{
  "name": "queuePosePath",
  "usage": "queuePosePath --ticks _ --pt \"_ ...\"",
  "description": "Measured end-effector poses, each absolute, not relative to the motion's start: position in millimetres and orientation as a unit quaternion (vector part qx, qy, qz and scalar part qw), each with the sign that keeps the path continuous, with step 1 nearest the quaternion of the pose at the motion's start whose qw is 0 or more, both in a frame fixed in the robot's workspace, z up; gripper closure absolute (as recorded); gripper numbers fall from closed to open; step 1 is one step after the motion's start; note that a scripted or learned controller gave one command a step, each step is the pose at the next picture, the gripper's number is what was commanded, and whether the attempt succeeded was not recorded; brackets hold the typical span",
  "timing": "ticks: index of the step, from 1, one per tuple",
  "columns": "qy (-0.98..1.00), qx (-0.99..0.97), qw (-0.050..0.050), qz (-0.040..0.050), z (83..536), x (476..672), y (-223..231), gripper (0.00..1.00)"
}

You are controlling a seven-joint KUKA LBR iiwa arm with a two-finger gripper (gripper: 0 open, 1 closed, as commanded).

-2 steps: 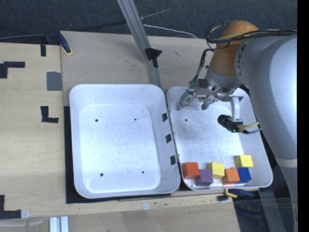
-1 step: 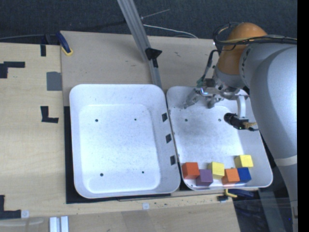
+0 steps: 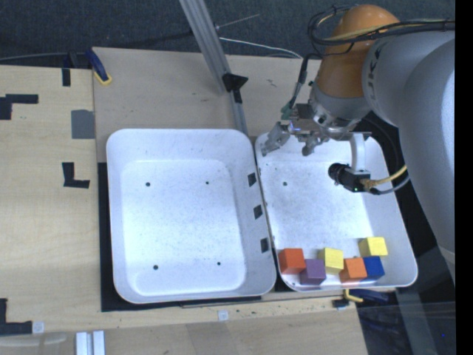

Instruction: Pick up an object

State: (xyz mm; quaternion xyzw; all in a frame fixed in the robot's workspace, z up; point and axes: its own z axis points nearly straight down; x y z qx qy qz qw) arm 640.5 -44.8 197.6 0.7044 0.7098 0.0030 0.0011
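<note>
Several small blocks lie along the near edge of the right bin [image 3: 325, 198]: an orange block [image 3: 292, 259], a purple block [image 3: 314, 271], a yellow block [image 3: 333, 258], a second orange block [image 3: 354, 268], a blue block [image 3: 373, 267] and another yellow block [image 3: 374, 246]. My gripper [image 3: 290, 143] hangs over the far left corner of the right bin, well away from the blocks. Its fingers are spread, and nothing sits between them.
The left bin [image 3: 185, 213] sits beside the right one, their rims touching. A slanted metal pole [image 3: 211, 46] rises behind the bins. Black tape marks and a grey patch [image 3: 83, 123] lie on the bench at the left.
</note>
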Motion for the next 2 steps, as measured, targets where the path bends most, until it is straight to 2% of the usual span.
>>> queuePosePath --ticks 1,2 --pt "0.706 0.708 -0.003 -0.004 89.4 679.3 -128.0 0.0" --pt "0.707 0.707 0.0 -0.0001 148.3 642.2 -103.9 0.0"
